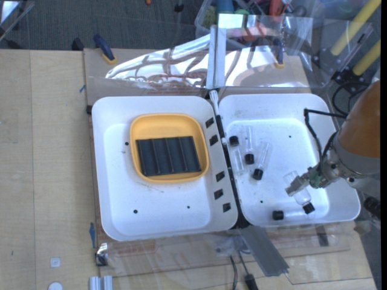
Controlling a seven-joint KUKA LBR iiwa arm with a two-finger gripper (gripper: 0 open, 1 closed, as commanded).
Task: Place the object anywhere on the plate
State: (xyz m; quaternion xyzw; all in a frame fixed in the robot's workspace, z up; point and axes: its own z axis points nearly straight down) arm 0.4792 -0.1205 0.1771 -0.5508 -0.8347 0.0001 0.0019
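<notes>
Pale wooden bench (42,162) carries two shallow white bins side by side, with crinkled clear plastic sheeting (175,68) bunched behind them at twelve o'clock and a clear tub of coloured toys (260,2) beyond, on dark carpet.

Left white bin (115,204) holds a rounded yellow plastic plate (168,125), and a dark ribbed rectangular block (168,154) lies flat on it, filling most of the plate's middle.

Right white bin (338,207) is scattered with small clear plastic tubes with black caps (249,159); several are so transparent that their outlines are hard to trace against the white floor.

Grey arm with an orange band (363,128) is cut off at three o'clock. Its two-finger gripper (297,186) sits low over the right bin's floor, toward five o'clock of that bin, just beside a black cap (308,208). Whether the fingers are spread or closed, or grasp anything, cannot be told: the tip is small and blurred against the tubes.
</notes>
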